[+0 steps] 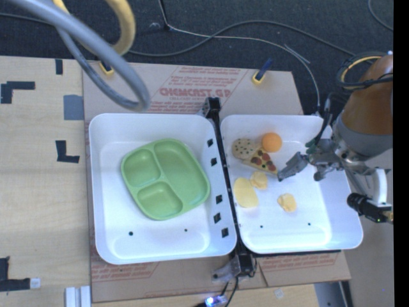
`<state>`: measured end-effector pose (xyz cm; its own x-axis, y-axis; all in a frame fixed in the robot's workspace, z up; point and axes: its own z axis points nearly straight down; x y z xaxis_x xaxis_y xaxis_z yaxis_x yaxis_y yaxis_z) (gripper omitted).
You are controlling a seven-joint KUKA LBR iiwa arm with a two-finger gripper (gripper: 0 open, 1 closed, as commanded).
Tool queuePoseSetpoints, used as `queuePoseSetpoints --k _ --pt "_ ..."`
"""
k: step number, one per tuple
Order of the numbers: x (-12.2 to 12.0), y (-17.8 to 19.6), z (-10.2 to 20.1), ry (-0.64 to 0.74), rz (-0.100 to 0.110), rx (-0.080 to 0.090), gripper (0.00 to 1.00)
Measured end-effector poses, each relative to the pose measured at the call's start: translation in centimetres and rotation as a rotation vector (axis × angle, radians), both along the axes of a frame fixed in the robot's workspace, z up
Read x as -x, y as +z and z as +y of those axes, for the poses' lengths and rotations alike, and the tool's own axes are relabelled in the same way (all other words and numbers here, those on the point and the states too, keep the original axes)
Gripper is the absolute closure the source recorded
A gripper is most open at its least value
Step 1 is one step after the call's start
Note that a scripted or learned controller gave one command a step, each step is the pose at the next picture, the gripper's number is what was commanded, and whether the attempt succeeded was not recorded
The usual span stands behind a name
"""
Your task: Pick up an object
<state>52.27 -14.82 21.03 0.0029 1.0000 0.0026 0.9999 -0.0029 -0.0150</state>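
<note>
Two bins side by side on the worktop

Your left bin [102,190] holds a divided tray [165,178]; the right bin [319,232] holds food pieces [255,155] (clustered toward its left side), gripper [295,165] just beside them.

Red print runs across the brown cardboard sheet [192,85] that lies under the two white bins. Its largest line, just above the gap between the bins, seems to begin "CHEMCAST" and end in "GP", though the letters are blurred and the reading is unsure. A smaller red line sits above it and others below, all too small to make out. More faint red print shows on the cardboard's near edge, below the left bin [102,171]; it cannot be read.
</note>
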Motion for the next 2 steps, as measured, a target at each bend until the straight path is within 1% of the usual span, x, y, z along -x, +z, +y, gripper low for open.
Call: queuePoseSetpoints --k 1,2 --pt "-0.3 0.7 0.0 0.004 -0.013 0.002 0.0" --pt "-0.2 -5.6 0.1 0.003 -0.01 0.002 0.0"
